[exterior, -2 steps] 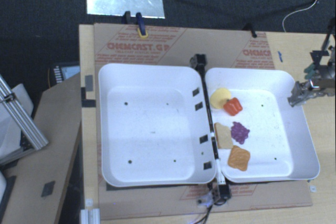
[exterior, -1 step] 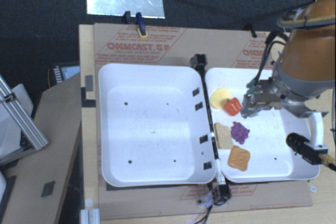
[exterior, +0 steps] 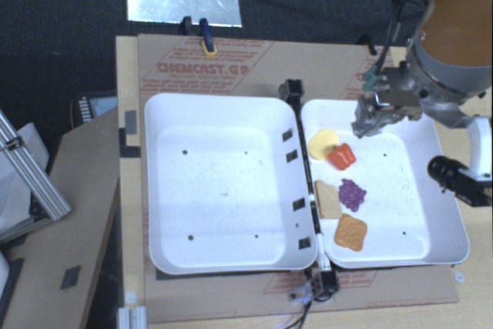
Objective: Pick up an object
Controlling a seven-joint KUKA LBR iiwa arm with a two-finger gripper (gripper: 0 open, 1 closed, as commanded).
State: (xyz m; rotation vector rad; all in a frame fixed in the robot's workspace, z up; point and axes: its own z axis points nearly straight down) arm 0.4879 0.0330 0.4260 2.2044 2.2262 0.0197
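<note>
2 white bins [exterior: 223,108], yellow [exterior: 322,141], red [exterior: 342,157], purple [exterior: 352,194], tan [exterior: 328,199] and orange [exterior: 350,232] items

Five items [exterior: 340,185] clustered in right bin [exterior: 431,243], near divider; left bin [exterior: 223,181] alongside.

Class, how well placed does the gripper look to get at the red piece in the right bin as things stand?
Probably yes. The gripper hangs over the right bin, just up and right of the red piece. The piece's top looks bare, though a yellow piece touches its left side and could get nudged.
</note>
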